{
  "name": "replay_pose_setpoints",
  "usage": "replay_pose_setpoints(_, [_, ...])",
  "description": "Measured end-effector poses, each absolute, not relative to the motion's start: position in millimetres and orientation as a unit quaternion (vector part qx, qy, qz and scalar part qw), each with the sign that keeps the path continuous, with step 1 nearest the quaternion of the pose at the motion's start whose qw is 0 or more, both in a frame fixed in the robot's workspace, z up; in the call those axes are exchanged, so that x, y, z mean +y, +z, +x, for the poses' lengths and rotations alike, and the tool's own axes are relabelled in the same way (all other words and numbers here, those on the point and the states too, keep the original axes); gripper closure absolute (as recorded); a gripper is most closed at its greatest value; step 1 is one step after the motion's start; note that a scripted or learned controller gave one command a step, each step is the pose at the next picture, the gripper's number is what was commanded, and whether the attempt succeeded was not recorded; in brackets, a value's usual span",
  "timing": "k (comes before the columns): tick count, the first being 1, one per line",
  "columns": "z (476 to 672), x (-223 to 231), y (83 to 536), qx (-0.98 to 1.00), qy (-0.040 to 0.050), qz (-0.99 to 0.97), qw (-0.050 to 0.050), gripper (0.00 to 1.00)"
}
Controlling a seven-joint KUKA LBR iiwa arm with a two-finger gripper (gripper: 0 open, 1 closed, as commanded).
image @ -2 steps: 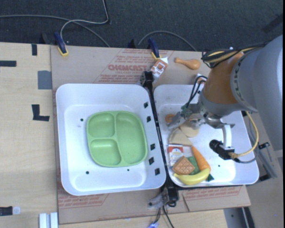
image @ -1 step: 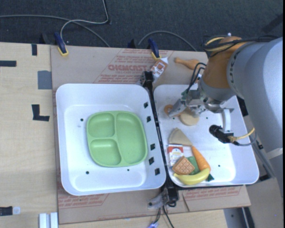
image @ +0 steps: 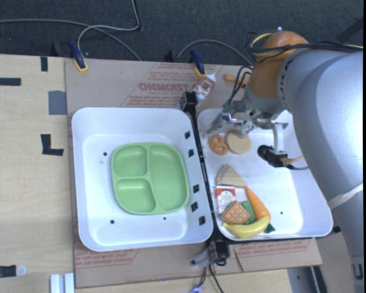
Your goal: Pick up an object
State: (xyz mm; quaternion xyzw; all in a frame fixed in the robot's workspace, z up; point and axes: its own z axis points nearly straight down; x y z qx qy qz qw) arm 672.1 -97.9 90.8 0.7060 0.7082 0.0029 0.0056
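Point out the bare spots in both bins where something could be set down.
Left bin: bare floor rings the green divided plate, widest along the top and the lower edge. Right bin: a bare patch lies right of the carrot. It is crowded along the divider, from the pretzel and round cookie beneath the gripper to the banana.
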Motion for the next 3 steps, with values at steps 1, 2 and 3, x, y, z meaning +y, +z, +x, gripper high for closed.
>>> replay_pose_setpoints(1, [673.1, -98, 102, 0.709, 0.0037, 0.705, 0.008, 1.0])
replay_pose_setpoints(2, [672.9, -98, 102, 0.709, 0.0032, 0.706, 0.008, 0.0])
replay_pose_setpoints(3, [651.4, -95, 85, 0.707, -0.0005, 0.707, 0.001, 0.0])
